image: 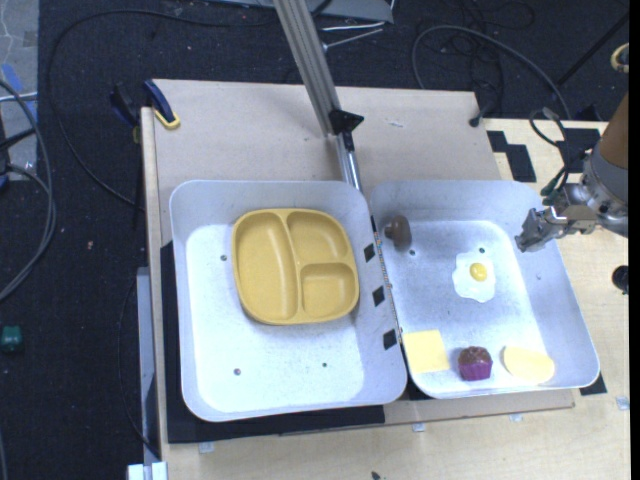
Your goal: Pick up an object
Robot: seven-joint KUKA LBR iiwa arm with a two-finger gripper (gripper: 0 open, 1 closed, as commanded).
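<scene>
Purple toy [475, 362], looking light and stiff, is inviting a side pinch, while the claw [533, 232] is hovering, opening unreadable.

In the right bin [560, 288], open floor lies between the fried egg [474, 277] at center and the brown lump [397, 231] at ten o'clock, while the cheese slice [426, 350], purple piece [474, 362] and pale yellow round [526, 364] crowd the six o'clock edge.
</scene>
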